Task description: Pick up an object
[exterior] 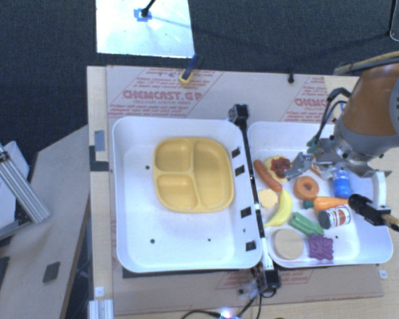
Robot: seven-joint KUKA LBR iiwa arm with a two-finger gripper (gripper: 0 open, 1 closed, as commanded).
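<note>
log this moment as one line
arm over right bin | gripper above donut | nothing held | yellow tray in left bin

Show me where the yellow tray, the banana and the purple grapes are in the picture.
yellow tray (193, 175): camera view, on the central ridge between its compartments.
banana (282, 209): camera view, on the middle of its curved body.
purple grapes (321, 248): camera view, on the centre of the bunch.

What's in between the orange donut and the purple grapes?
In the camera view, the carrot and the green pickle lie between the donut and the grapes. A small can sits just to the right of that line.
</note>
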